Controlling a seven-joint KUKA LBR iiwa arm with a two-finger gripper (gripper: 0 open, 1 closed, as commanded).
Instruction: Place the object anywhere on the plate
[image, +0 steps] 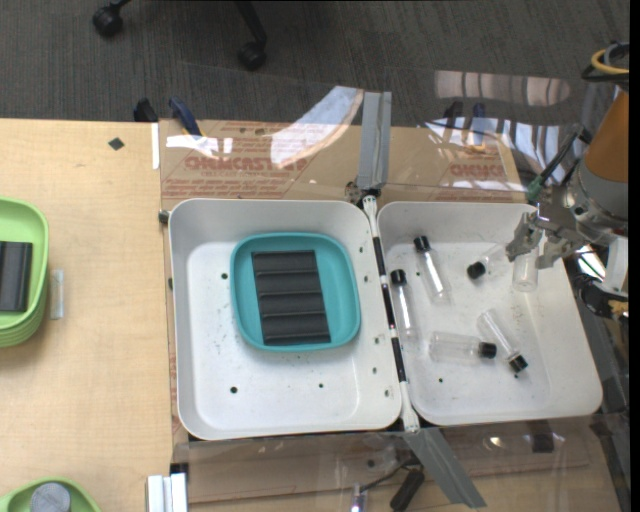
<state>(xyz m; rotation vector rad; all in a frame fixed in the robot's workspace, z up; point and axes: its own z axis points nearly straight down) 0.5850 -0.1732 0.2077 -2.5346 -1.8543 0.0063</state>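
A teal plate (345, 300) with a dark ridged insert (290, 296) lies in the left white bin (200, 330). Several clear vials with black caps lie scattered in the right white bin (560, 390): one (432, 270) near the top left, one (402, 305) along the left wall, one (458, 347) and another (500, 335) lower down. My gripper (533, 247) hangs over the right bin's upper right part. A faint clear tube shape (525, 274) sits right under it; whether it is held is unclear.
A lone black-capped vial end (476, 268) lies left of the gripper. The metal divider (385, 290) runs between the bins. On the wooden bench at far left stands a green tray (30, 300). Clear plastic sheeting (300, 150) lies behind the bins.
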